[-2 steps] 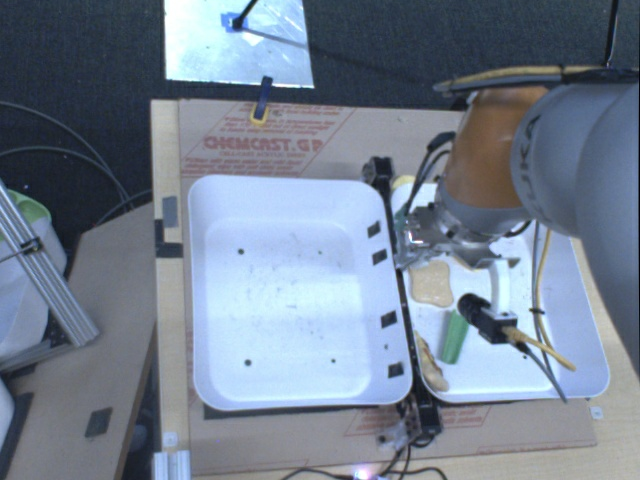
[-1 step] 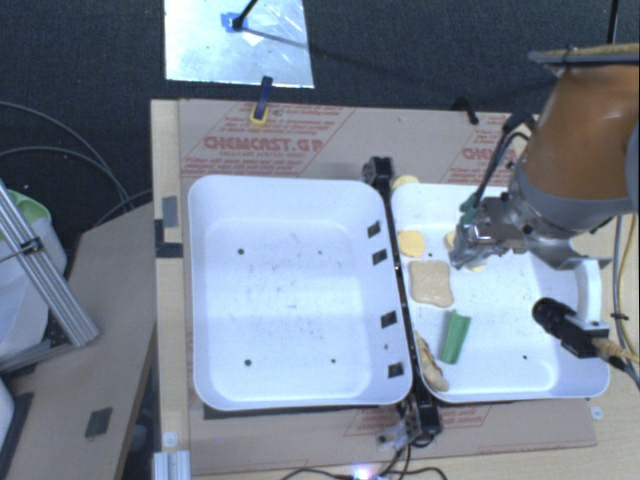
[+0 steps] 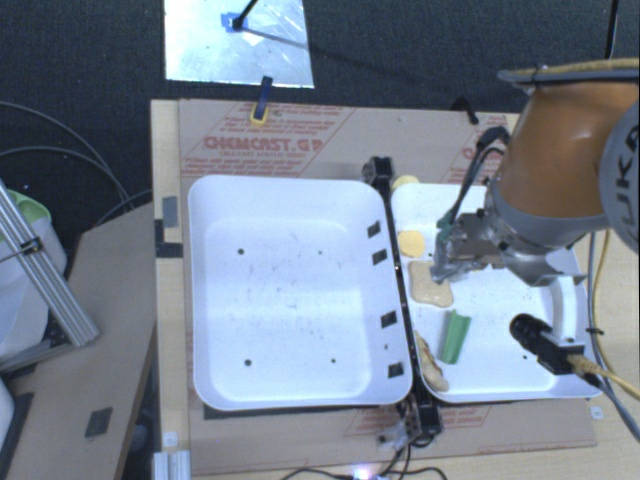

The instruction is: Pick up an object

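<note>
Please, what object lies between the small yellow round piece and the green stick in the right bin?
In the camera view, a flat beige piece lies between the yellow round piece and the green stick. The gripper hangs at its upper edge.

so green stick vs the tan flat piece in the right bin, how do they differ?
Colour: the green stick is saturated green, the tan flat piece pale beige.
Shape: the stick is narrow and elongated, the tan piece broad and irregular.
Position: the tan piece lies right at the gripper, partly under it; the stick lies apart, nearer the bin's front edge.
Shared: both lie in the right bin, close to the divider.
</note>
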Controlling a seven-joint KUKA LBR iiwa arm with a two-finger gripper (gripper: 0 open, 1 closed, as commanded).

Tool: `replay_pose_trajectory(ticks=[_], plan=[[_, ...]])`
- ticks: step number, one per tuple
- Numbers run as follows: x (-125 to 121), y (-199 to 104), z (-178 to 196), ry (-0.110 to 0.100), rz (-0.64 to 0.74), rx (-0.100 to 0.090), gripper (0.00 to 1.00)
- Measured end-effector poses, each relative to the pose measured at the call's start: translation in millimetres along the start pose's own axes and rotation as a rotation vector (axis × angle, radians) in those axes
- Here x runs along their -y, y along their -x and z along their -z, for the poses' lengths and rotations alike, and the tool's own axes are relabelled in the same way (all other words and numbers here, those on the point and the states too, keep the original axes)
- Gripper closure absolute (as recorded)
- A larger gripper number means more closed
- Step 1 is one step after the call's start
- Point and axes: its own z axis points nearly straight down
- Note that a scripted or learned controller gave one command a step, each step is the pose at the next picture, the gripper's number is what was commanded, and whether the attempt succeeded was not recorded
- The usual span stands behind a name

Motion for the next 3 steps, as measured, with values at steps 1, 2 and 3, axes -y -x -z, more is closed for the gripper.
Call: replay_pose_trajectory(ticks=[1,2,3], plan=[[-43,-49,-104,-0.006,0.002,0.000,1.00],[2,19,-71,-0.001,-0.012,0.002,1.00],[-1,-18,8,0.008,0.001,-0.002,1.00]])
